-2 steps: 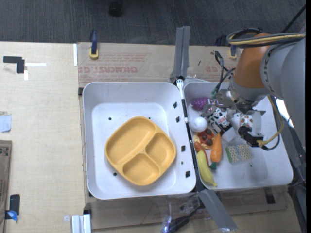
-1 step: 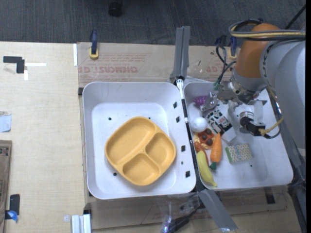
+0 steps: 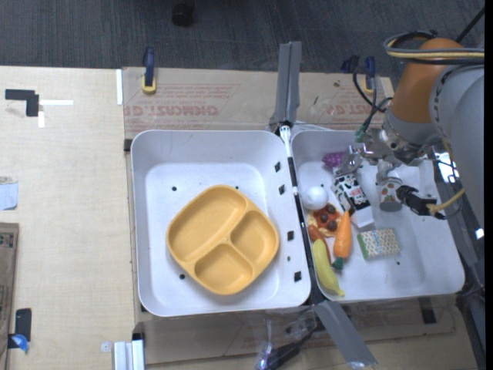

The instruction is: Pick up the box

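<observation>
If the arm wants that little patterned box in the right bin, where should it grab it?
The box lies flat and slightly turned on the right bin floor, with bare floor around most of it. Coming straight down from above, fingers across its two shorter-spaced sides, looks best; the carrot sits close on its left.

Single fixed camera, mounted above the surface (image 3: 62, 206), looking down at a slant; the far edge of the surface runs across the top of the frame with dark floor (image 3: 231, 14) beyond it. Framing is moderately near: both white bins sit whole in frame, the left bin (image 3: 146, 230) about centre and the right bin (image 3: 439, 276) toward the right edge. The arm (image 3: 454, 99) enters from the right side at upper right, cropped by the frame edge, and the near edge of the surface falls at the bottom.
</observation>
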`<state>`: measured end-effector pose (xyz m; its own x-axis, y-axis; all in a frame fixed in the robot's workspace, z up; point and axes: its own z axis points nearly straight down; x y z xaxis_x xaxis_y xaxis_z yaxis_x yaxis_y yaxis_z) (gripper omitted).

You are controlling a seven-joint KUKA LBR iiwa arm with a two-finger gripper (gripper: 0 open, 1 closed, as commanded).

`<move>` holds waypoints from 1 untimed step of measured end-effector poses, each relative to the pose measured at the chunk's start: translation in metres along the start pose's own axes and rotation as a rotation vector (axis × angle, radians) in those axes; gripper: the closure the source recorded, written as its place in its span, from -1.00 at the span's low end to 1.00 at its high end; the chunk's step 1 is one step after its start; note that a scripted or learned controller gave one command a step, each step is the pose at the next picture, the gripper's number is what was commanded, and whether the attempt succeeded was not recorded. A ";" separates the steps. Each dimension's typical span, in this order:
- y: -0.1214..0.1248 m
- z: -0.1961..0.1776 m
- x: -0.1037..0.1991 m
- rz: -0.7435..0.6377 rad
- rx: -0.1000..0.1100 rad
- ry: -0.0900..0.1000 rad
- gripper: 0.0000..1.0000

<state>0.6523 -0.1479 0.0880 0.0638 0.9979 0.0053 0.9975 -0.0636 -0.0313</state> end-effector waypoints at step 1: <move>-0.055 -0.039 -0.015 0.028 -0.030 -0.006 -1.00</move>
<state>0.5973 -0.1594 0.1281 0.0915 0.9958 -0.0008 0.9958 -0.0915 -0.0016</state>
